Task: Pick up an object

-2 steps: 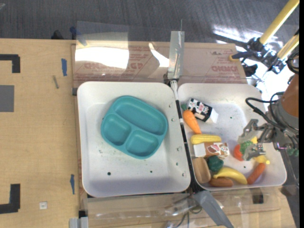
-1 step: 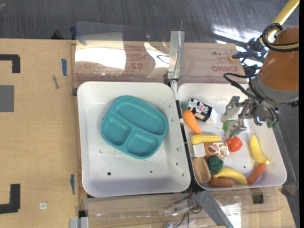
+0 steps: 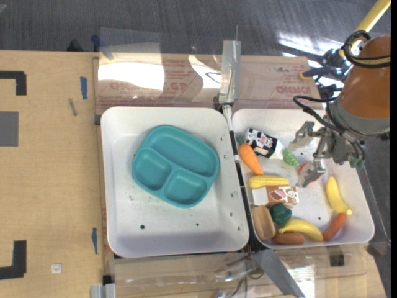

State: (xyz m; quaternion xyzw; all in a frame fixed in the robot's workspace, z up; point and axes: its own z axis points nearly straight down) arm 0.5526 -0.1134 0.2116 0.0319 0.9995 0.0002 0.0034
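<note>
Now we see our gripper point(image 3: 308, 156), fingers spread apart and holding nothing, just right of the corn point(image 3: 268, 182).

A wooden bench with two white bins side by side

The left bin point(image 3: 118, 166) holds a teal divided plate point(image 3: 175, 165), lying flat near its middle. The right bin point(image 3: 366, 219) touches it along a shared edge. The bench point(image 3: 43, 166) shows black corner marks and blue tape strips at left; clear plastic sheeting point(image 3: 161, 76) lies behind the bins.
</note>
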